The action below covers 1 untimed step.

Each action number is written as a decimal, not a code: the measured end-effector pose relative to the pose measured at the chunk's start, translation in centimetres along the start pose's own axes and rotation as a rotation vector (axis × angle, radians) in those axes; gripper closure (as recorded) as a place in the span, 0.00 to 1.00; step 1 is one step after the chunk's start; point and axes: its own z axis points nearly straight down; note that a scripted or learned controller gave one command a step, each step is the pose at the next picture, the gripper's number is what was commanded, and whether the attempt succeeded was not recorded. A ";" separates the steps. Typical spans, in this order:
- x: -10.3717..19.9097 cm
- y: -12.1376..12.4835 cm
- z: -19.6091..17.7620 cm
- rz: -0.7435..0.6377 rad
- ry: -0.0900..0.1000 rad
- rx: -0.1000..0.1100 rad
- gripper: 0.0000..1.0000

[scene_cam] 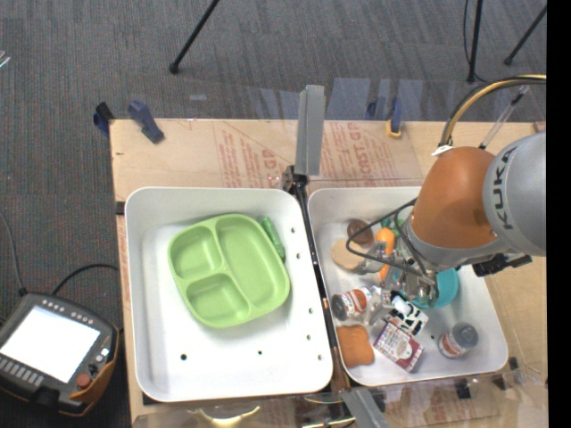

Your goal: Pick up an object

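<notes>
reaching down into the right bin (496, 328) at the lower right of the frame, the gripper (412, 294) hangs low over the clutter, and i cannot tell from this slant how it is set or whether anything is in it. directly under and just left of it lie a small jar (354, 303) and a patterned packet (398, 341), with a brown sponge-like piece (355, 346) further lower left and a small can (457, 339) to its lower right. the left bin (152, 328) holds a green divided tray (230, 269), well apart toward the frame's centre-left.
</notes>
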 end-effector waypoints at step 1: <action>-4.8 2.2 0.1 0.123 0.002 0.000 0.00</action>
